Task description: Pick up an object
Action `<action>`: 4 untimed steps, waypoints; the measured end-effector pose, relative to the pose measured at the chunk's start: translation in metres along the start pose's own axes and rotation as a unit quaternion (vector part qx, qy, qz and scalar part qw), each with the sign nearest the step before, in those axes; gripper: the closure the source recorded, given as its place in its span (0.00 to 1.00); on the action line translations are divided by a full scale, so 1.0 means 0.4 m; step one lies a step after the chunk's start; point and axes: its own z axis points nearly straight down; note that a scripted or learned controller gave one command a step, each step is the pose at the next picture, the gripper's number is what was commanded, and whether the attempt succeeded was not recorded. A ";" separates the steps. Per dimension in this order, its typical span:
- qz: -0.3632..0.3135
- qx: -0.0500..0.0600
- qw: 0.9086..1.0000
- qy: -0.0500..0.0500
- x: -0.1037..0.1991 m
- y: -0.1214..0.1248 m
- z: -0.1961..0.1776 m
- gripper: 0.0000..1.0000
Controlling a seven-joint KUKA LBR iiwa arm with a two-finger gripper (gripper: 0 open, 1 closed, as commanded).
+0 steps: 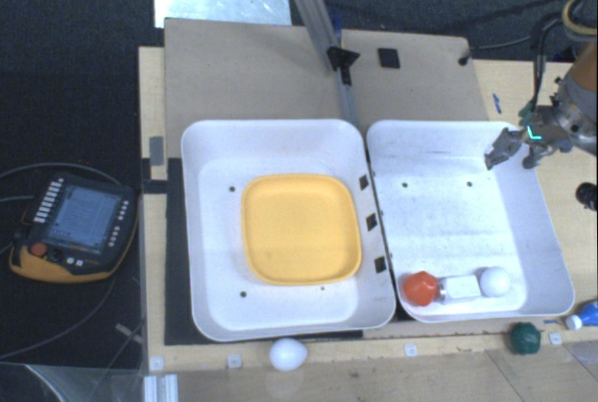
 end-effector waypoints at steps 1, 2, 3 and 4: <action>0.000 0.000 1.000 0.000 0.000 0.000 0.000 0.00; 0.000 0.002 1.000 0.001 0.022 -0.016 0.132 0.00; 0.000 0.002 1.000 0.001 0.044 -0.006 0.271 0.00; 0.000 0.001 1.000 0.000 0.045 -0.006 0.337 0.00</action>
